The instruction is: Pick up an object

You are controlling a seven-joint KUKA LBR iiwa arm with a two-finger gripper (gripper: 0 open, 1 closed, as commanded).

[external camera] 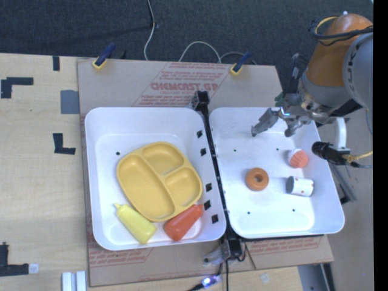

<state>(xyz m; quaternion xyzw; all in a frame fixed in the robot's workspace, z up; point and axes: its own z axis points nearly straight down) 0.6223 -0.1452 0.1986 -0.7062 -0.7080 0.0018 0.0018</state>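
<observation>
Here the grey two-finger gripper [277, 125] hangs over the far edge of the right white bin [242, 220], its dark fingers spread wide apart with nothing between them and touching none of the pieces. Three small things lie in that bin: an orange ring-shaped doughnut toy [257, 179] near the middle, a small white cylinder with a dark end [299, 186] just beside it toward the right edge, and a salmon-coloured round piece [298, 159] near the right edge, nearer the gripper. The left white bin [97, 126] carries three more: one yellow plastic plate with three compartments [159, 179] in the middle, one yellow squeeze bottle [134, 222] and one red-orange carrot-shaped toy [183, 221] along its near edge. Both bins rest on a sheet of brown cardboard [176, 83] held by two blue-and-yellow clamps [104, 55] on a pale wooden bench [36, 180], with dark carpet [73, 11] beyond.
</observation>
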